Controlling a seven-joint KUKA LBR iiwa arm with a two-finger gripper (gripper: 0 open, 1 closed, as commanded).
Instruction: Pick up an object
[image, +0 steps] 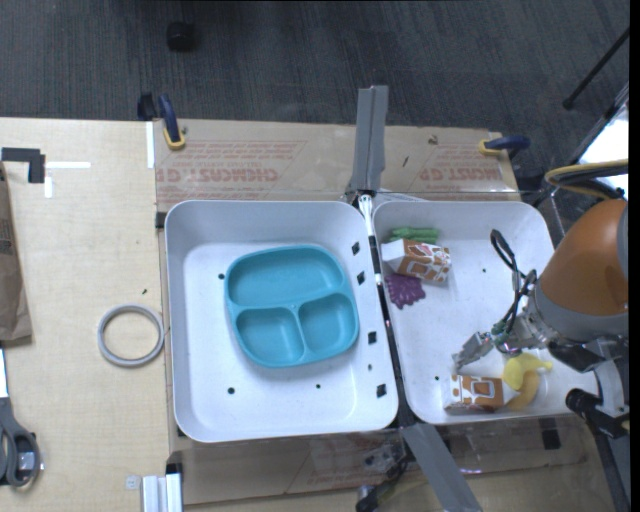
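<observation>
The right bin (447, 325) holds several small items. Near its back left lie a green piece (413, 234), an orange-and-white carton (424, 262) and a purple bunch of grapes (405, 290). At the front right, a second orange-and-white carton (476, 392) lies flat beside a yellow piece (524, 375). My gripper (487, 346) hangs low over the front right of this bin, just above that second carton and left of the yellow piece. Nothing shows between it and these items that I can make out. The arm's orange band (590, 270) sits over the bin's right edge.
A blue divided plate (292, 305) fills the middle of the left bin (200, 300). A grey metal bar (370, 140) stands at the back between the bins. On the bench to the left lie a tape ring (131, 334) and scissors (18, 450).
</observation>
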